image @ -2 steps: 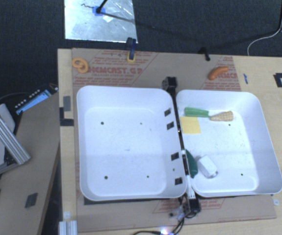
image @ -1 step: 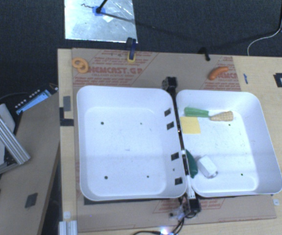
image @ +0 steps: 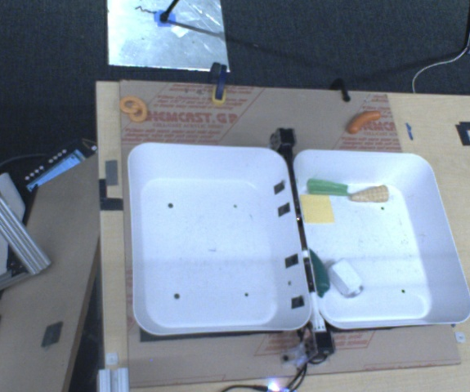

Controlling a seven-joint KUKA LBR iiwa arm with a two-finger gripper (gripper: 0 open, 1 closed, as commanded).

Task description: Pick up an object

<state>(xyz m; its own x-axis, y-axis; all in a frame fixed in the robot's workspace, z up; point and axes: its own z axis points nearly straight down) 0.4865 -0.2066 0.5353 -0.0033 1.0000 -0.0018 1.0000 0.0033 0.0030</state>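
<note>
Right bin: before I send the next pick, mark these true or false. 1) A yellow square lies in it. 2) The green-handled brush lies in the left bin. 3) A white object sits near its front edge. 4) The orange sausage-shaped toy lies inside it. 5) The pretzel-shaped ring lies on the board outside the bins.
1) True: the yellow square lies in the right bin.
2) False: the green-handled brush lies in the right bin, just behind the square.
3) True: the white object sits there, beside a dark green item.
4) False: the orange toy lies on the board behind the bin.
5) True: the ring lies behind the left bin.
</note>
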